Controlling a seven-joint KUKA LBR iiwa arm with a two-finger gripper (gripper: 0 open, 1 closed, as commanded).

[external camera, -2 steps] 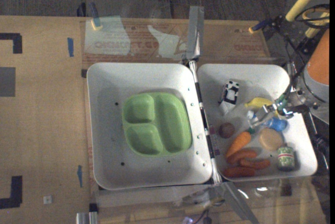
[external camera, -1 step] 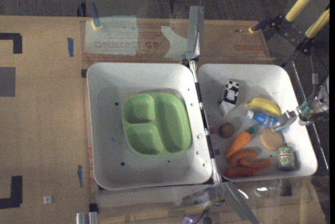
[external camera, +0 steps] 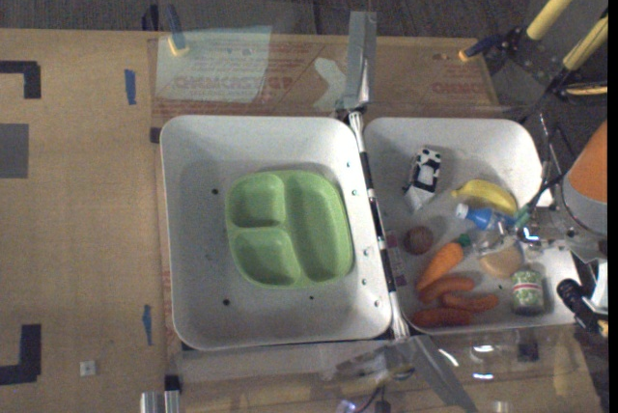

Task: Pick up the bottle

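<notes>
The bottle [external camera: 475, 216] is small and clear with a blue cap. It lies on its side in the right bin [external camera: 454, 136], just below a yellow banana [external camera: 488, 196]. The arm comes in from the right edge, its orange band [external camera: 594, 172] over the bin's right rim. My gripper [external camera: 533, 226] hangs low over the right part of the bin, just right of the bottle and above a tan bread slice [external camera: 499, 261]. Nothing shows between its tips.
Around the bottle lie a black-and-white toy [external camera: 425, 170], a brown ball [external camera: 417, 239], a carrot [external camera: 440, 264], several red sausages [external camera: 454, 297] and a green-lidded jar [external camera: 526, 291]. The left bin [external camera: 193, 237] holds a green divided plate [external camera: 288, 228].
</notes>
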